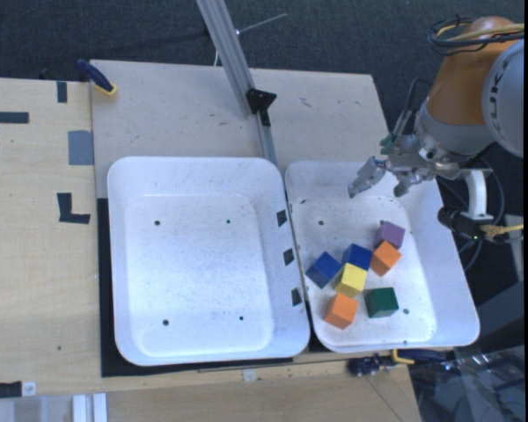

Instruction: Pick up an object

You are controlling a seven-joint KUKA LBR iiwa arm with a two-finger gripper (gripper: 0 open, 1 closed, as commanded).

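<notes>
Several small cubes lie clustered in the right bin (422,323): a purple cube (391,233), an orange cube (385,258), a blue cube (358,256), another blue cube (322,269), a yellow cube (352,279), a second orange cube (341,309) and a green cube (381,301). My gripper (385,179) hangs over the far part of the right bin, above and behind the cluster. Its fingers are spread apart, and nothing sits between them.
The left bin (123,236) stands beside the right one. A slanted metal pole (233,51) with a black clamp crosses the bench behind the bins. A blue and yellow tool (97,76) lies at the far left of the bench.
</notes>
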